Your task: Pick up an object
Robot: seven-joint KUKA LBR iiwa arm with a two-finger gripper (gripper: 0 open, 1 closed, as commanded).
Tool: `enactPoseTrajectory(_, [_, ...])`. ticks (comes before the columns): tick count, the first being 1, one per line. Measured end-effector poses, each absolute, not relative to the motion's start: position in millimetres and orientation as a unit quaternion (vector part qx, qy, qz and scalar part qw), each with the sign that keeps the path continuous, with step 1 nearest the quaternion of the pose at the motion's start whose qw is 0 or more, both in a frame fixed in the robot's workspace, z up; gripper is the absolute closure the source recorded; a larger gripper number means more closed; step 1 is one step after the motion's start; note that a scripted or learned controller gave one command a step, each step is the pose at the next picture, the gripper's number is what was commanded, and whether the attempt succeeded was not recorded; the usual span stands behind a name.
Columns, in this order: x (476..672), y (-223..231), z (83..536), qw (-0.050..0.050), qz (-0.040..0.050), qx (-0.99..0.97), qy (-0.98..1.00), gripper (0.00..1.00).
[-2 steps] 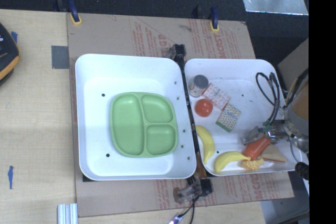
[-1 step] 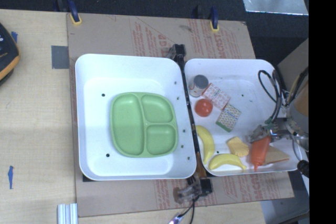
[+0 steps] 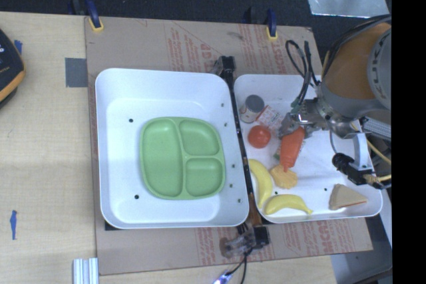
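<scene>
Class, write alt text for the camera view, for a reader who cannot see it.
A grey and orange robot arm reaches into the right white bin, its gripper at the top of a toy carrot, near a tomato, two bananas and a can. The left bin holds a green divided plate.

This looks like a robot lab, not a home. A big grey and orange robot arm (image 3: 356, 73) reaches over a wooden bench (image 3: 40, 143). A sheet of cardboard (image 3: 166, 43) is held down with clamps (image 3: 93, 15). Two white bins (image 3: 113, 96) sit side by side on it. One holds a green plate (image 3: 181, 157). The other holds toy food, like a banana (image 3: 287, 205) and a carrot (image 3: 291, 149). Black wires (image 3: 299, 56) hang about.
</scene>
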State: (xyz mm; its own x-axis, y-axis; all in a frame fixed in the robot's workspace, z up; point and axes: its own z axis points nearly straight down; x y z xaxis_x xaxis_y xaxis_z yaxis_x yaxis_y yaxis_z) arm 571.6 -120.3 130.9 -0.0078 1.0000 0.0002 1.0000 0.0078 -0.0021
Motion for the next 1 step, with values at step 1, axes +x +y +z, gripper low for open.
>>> enactPoseTrajectory(1, [540.9, -41.7, 221.2, 0.001, 0.0003, -0.705, -0.709, 1.00])
